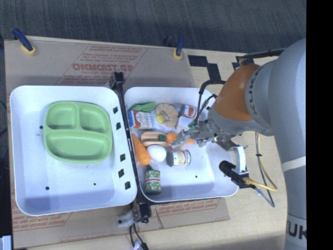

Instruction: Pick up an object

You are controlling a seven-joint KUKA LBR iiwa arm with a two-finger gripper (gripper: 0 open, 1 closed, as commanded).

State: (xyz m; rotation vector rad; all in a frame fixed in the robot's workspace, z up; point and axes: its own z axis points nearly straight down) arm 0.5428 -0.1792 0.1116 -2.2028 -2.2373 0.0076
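The right bin (208,184) holds several toy foods: an orange carrot (139,149), a white egg (156,153), a small jar (180,158) lying on its side, a green bottle (152,180), a hot dog bun (151,136), a juice carton (141,120), a round tan slice (166,113) and a small can (188,111). My gripper (185,137) is low in the middle of this bin, just above the jar and right of the bun, next to a small orange piece (170,138). The wrist hides what lies under it.
The left bin (31,191) holds a green divided plate (78,130). A black divider (125,139) runs between the bins. The grey arm with its orange band (234,98) covers the right bin's right side. Bare floor shows in the right bin's front right.
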